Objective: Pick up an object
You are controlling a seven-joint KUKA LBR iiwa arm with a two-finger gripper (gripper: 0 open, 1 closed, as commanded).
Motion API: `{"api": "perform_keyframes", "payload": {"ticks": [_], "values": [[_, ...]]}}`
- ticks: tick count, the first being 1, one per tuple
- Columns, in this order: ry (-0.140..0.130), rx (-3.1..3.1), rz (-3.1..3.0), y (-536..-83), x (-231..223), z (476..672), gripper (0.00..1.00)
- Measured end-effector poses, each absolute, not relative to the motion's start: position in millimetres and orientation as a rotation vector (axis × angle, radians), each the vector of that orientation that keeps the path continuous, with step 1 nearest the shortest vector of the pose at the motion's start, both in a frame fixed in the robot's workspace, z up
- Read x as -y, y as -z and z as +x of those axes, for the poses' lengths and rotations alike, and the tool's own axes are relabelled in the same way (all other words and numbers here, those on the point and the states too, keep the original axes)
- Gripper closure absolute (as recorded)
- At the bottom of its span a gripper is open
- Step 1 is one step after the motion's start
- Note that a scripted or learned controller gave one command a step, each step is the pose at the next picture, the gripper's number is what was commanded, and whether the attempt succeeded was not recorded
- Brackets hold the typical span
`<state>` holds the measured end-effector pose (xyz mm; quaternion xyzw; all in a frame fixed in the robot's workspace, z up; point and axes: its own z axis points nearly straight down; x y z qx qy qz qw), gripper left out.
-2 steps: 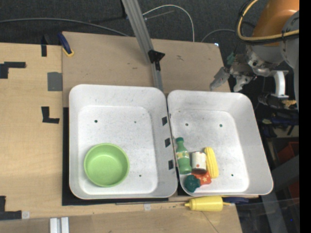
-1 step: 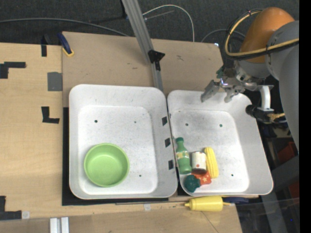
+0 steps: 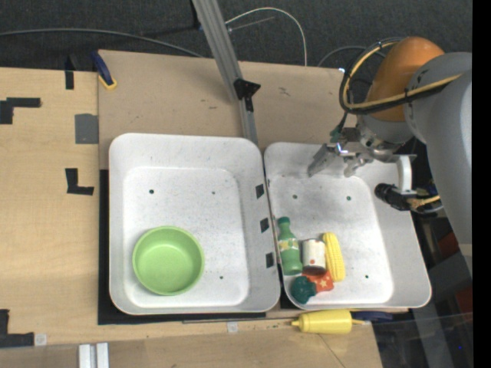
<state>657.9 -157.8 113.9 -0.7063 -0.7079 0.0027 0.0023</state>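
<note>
On a tan wooden bench (image 3: 176, 90), two white bins (image 3: 184, 159) sit side by side.

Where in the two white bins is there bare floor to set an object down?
Left white bin: bare everywhere except its near-left corner, taken by the round green bowl. Right white bin: bare across its middle and right. Crowded near-left corner: green bottle, yellow corn cob, small items. The gripper hangs over its far edge.

Grey arm (image 3: 449, 106), orange band, looping black and yellow cables, metallic pincer (image 3: 337, 163)
</note>
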Motion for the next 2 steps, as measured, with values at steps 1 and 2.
{"api": "perform_keyframes", "payload": {"ticks": [1,2], "values": [[-0.003,2.226,-2.216,-127,157,659.8,1.0],[0.003,2.225,-2.221,-170,154,662.1,1.0]]}}
